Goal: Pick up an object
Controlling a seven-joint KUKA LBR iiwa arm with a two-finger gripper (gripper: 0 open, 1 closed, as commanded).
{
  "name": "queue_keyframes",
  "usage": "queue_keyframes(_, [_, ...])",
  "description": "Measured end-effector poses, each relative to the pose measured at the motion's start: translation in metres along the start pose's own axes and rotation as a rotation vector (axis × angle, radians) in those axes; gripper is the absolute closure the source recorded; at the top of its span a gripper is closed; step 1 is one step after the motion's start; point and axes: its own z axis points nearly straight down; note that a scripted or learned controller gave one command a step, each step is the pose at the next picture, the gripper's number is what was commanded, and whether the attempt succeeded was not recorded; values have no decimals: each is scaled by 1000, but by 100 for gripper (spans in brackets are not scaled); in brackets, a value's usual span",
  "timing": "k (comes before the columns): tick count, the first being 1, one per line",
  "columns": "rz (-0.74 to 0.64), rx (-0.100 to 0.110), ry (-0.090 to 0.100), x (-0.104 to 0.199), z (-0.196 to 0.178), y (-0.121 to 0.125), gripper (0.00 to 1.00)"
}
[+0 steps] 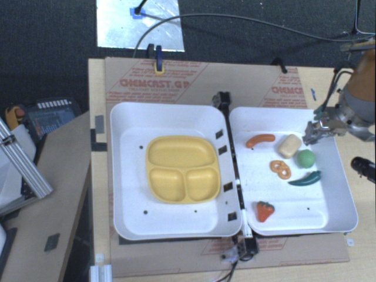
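Left bin holds a yellow divided tray. Right bin holds hot dog, bread roll, green pepper, green ball, strawberry, pretzel. Pincer hovers just right of the roll, grasping nothing; finger spread unreadable.

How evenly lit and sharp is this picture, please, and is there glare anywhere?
In the camera view, light is even and shadows under the toys are soft; the metal sheet at the top throws bright glare; the gripper by the beige piece looks slightly blurred; the yellow tray is sharp.
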Motion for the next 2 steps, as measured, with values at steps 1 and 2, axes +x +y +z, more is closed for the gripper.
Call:
queue_keyframes(1, [0,0,0,0,-43,2,100])
queue_keyframes(2, [-4,3,2,60,-40,17,100])
